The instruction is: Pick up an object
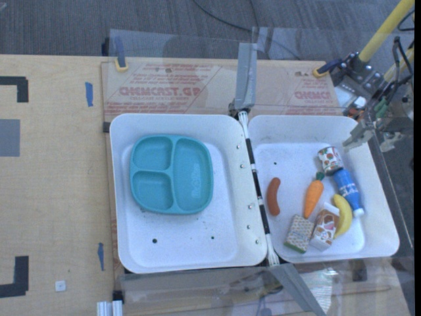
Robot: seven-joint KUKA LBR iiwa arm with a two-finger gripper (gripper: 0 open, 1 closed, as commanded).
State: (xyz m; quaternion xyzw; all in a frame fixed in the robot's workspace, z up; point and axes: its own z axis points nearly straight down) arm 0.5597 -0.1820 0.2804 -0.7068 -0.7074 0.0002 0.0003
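The right bin [375,242] holds several small items. A red sausage [273,196] lies near its left wall. An orange carrot [313,197] is beside it, with a small can [328,158] and a blue bottle [346,189] further right. A yellow banana [343,214], a small carton [323,229] and a speckled box [299,233] cluster at the front. My gripper [368,129] hangs over the bin's far right corner, above and to the right of the can, with nothing visibly in it.
The left bin [125,242] carries a teal divided plate [172,175]. Cardboard sheets [164,91] lie behind both bins. Cables and clamps [352,71] crowd the far right corner near the arm.
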